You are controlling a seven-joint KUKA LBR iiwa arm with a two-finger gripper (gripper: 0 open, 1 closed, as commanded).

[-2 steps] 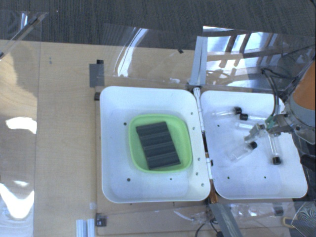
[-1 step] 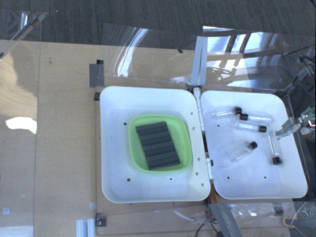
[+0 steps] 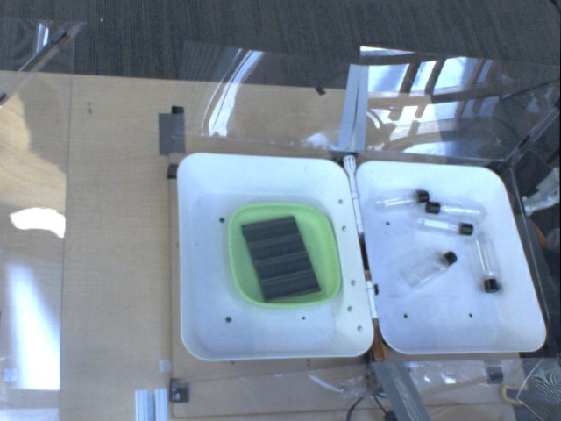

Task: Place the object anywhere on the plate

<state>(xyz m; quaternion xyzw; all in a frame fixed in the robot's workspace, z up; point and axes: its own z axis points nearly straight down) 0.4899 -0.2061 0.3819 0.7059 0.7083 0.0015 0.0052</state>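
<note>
So the dark ribbed block (image 3: 279,259) sits flat in the middle of the green plate (image 3: 240,268), which is in the left bin (image 3: 197,323). Right bin (image 3: 517,323) has five clear black-capped vials (image 3: 429,268) scattered about.

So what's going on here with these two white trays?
Nothing is being handled right now. The left bin holds a green plate with a dark ribbed block lying on it. The right bin holds several small clear vials with black caps, scattered loose. The job is to set an object on the plate, and the block already rests there, while the vials lie untouched in their own bin.
</note>
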